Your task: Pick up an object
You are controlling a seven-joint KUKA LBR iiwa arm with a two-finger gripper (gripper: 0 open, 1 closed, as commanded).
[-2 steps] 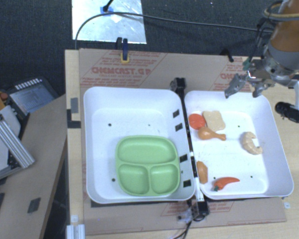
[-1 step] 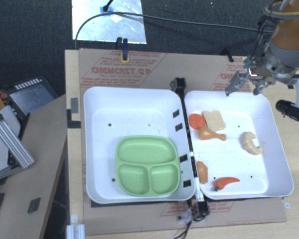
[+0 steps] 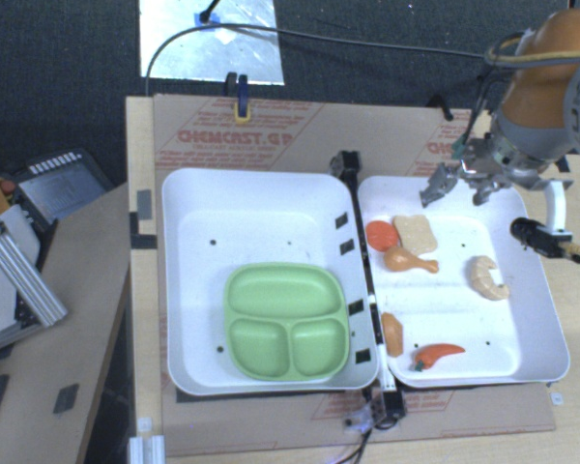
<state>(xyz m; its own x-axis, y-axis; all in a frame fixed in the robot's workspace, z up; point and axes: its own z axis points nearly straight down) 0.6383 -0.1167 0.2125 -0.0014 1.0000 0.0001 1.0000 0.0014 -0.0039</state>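
Note:
My gripper (image 3: 461,190) hangs above the far edge of the right bin (image 3: 536,303), fingers spread open with nothing between them. Below and left of it, in that bin, lie a red-orange round piece (image 3: 381,234), a pale bread slice (image 3: 416,232) and an orange chicken drumstick (image 3: 410,260). A beige curved piece (image 3: 486,277) rests toward the bin's right side. Near the front lie a red chili pepper (image 3: 438,354) and a small orange piece (image 3: 392,333) against the left wall.
The left bin (image 3: 193,249) holds a green divided plate (image 3: 287,320) at its front. A black clip-lined divider (image 3: 360,259) runs between the bins. Brown cardboard lies under both bins.

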